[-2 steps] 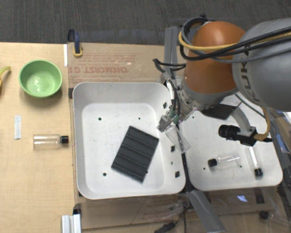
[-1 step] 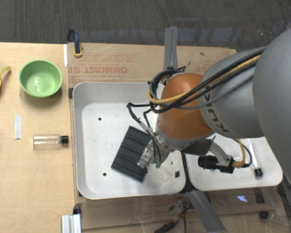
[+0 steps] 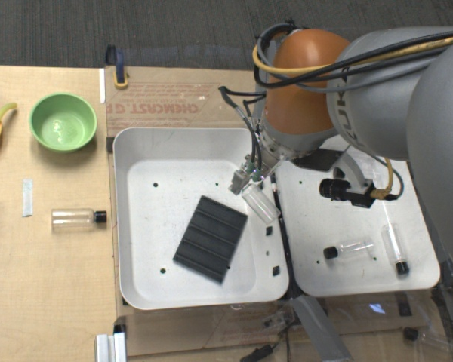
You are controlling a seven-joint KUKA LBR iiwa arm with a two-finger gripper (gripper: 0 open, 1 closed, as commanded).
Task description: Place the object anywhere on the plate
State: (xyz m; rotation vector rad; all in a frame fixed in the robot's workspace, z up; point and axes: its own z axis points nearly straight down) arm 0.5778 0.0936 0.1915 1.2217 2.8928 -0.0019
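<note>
A black ribbed rectangular plate (image 3: 211, 238) lies tilted on the floor of the left bin (image 3: 136, 202). My gripper (image 3: 247, 181) hangs over the divide between the two bins, just above and to the right of the plate's upper corner. It is shut on a small clear vial (image 3: 260, 204), which slants down and to the right from the fingertips. The vial hangs over the left bin's right edge, apart from the plate. The orange wrist and grey arm cover the back of the right bin.
Two more clear vials with black caps (image 3: 350, 249) (image 3: 395, 246) lie in the right bin (image 3: 309, 274). On the bench to the left stand a green bowl (image 3: 63, 122) and a clear bottle (image 3: 77, 217). Cardboard lies behind the bins.
</note>
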